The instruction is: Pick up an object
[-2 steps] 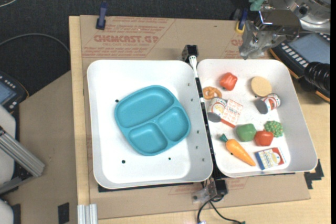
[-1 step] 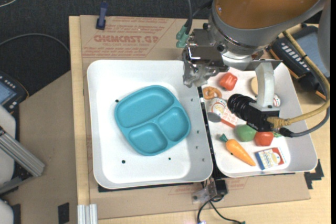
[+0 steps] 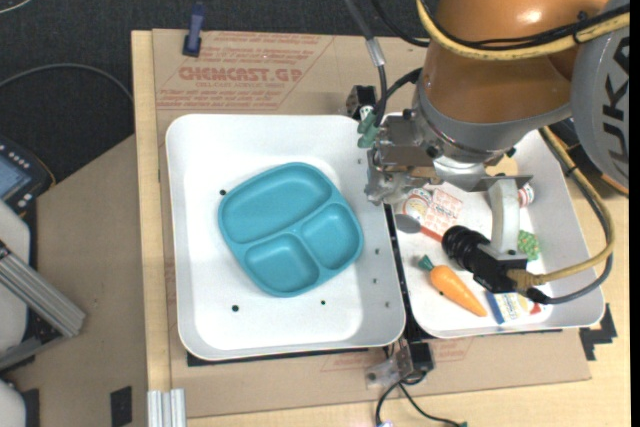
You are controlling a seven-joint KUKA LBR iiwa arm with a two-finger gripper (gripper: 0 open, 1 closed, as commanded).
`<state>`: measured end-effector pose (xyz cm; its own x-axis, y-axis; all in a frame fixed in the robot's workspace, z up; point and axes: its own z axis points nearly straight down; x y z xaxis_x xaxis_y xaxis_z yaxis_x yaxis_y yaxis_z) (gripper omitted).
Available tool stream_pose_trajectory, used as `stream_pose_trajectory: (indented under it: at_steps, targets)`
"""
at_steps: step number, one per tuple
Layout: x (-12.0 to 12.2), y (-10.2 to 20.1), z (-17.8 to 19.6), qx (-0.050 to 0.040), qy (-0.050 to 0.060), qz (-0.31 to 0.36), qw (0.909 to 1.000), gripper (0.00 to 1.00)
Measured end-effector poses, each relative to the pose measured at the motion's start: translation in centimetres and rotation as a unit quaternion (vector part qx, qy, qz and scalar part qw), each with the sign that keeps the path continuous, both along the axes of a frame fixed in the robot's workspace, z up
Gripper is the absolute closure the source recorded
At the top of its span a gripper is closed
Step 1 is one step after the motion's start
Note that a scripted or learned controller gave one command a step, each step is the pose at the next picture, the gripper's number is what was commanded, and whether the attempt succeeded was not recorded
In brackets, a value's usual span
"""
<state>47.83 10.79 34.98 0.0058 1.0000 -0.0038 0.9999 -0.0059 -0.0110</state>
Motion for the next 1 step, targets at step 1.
stream_pose_trajectory:
  at_steps: [1]
  targets:
    - [0.15,0.29,1.62,0.0023,-0.007,0.002,1.0000,1.00]
